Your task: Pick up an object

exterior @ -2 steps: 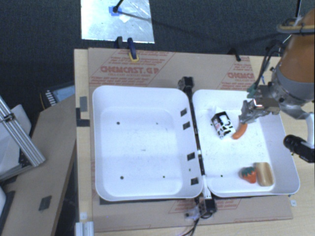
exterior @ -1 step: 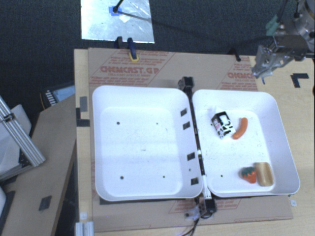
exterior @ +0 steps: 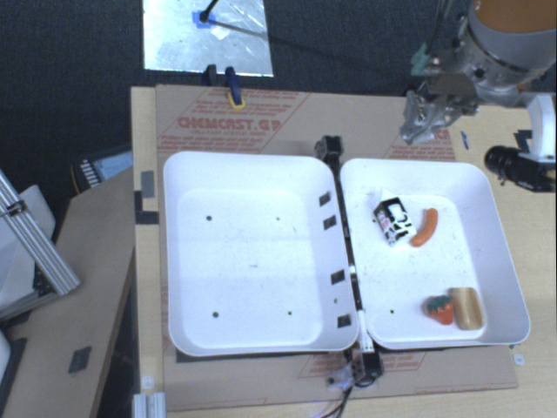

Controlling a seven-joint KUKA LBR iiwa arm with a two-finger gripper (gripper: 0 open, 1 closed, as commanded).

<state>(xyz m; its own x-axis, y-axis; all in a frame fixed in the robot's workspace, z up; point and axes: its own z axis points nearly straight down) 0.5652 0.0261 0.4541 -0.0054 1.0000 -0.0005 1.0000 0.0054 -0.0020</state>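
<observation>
Nearest me, at the front of the right bin [exterior: 500, 233], I see a tan block [exterior: 466, 308] lying with a small orange-and-green toy [exterior: 439, 309] touching its left side. Further back in the same bin, an orange sausage-shaped piece [exterior: 424, 228] lies tilted, just beside a black-and-white packet [exterior: 393, 220] to its left; the two sit close but look apart. Left bin [exterior: 187, 233] beside it shows bare white floor with a few dark dots. Black clips [exterior: 331, 223] run down the seam between the bins. Both bins rest on a cardboard sheet [exterior: 235, 120] with red print, laid on the surface [exterior: 104, 233].

Beyond the bins' far rim, the hand [exterior: 426, 127] hangs over the cardboard, clear of the right bin and well apart from every object in it. I cannot tell its state from here. Orange band of the arm [exterior: 513, 3] at top right. Farther back, a shiny metal plate [exterior: 207, 24] on dark floor.
</observation>
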